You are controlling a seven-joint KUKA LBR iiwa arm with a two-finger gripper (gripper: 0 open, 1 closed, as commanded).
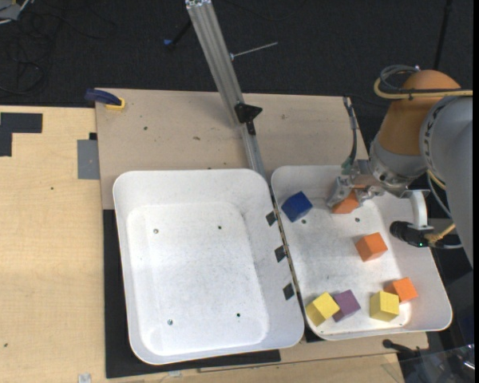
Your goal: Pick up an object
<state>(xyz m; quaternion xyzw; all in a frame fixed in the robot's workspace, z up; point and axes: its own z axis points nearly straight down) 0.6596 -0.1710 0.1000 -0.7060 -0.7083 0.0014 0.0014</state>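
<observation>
Camera view, claw (pixel 347 191) over orange block (pixel 346 206), blue cube (pixel 297 206) nearby

Six blocks (pixel 371 246) lie in right bin (pixel 431 319).

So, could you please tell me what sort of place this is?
Probably a robotics lab set up for grasping trials: a grey arm reaches over two white bins on a wooden bench, the right bin holding coloured blocks.
</observation>
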